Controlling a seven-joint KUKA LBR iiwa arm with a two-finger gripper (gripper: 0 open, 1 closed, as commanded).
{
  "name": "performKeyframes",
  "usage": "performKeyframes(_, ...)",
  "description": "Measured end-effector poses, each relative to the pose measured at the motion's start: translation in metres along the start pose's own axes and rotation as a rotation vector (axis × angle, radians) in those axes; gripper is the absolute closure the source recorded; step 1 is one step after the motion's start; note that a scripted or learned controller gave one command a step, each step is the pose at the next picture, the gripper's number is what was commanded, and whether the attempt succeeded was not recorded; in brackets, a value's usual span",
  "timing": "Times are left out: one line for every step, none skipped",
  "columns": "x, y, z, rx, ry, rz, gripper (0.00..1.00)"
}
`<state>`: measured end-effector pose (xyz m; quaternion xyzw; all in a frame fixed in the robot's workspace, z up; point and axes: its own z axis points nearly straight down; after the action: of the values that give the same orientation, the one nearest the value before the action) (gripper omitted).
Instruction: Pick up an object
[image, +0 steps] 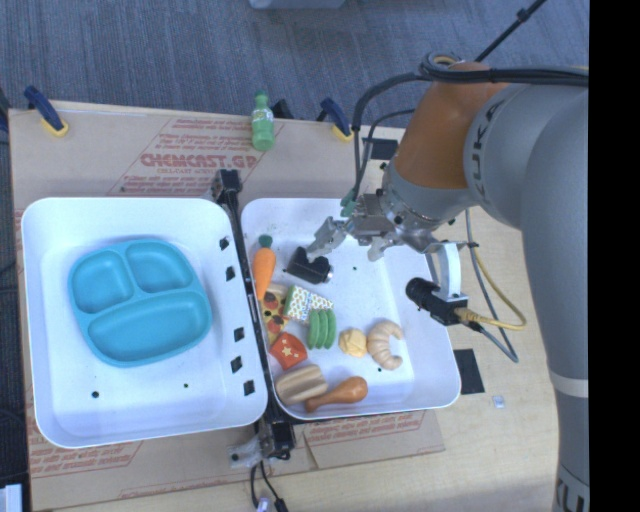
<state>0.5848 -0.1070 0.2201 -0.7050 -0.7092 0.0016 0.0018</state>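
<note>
— What do we have on the bench (90, 150)?

— We see two shallow white plastic bins side by side on brown cardboard sheets. The left bin (40, 330) holds a smooth blue divided plate (140, 300) with three compartments. The right bin (430, 360) holds a scatter of glossy toy food.

— And the toy food, piece by piece?

— We make out an orange carrot (263, 271) with a green top lying by the bin's left wall, a ribbed green pea pod (321, 327) near the middle, a red piece (288, 350) with a yellow mark, a small patterned box (305, 301), a pale curved croissant (386, 343), a yellow lumpy piece (352, 342) just beside it, a brown drumstick (338, 392) and a tan roll (300, 380) at the near edge.

— Where is the gripper?

— We see the gripper (345, 240) over the far part of the right bin, under the grey arm with its orange band. Its fingers look spread apart, with nothing between them. A small black block (309, 267) lies on the bin floor just beside the lower-left finger; we cannot tell whether they touch.

— Anything outside the bins?

— A green bottle (262, 122) stands at the far edge of the cardboard, and blue clamps with yellow tips (45, 110) grip that edge.
</note>
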Motion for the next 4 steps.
performKeyframes(0.012,0.053,0.114,-0.011,-0.005,-0.060,0.00)
performKeyframes(0.005,0.022,0.121,-0.024,-0.019,-0.223,0.00)
performKeyframes(0.009,0.019,0.114,-0.011,-0.010,-0.231,1.00)
performKeyframes(0.007,0.019,0.114,-0.011,-0.012,-0.230,0.00)
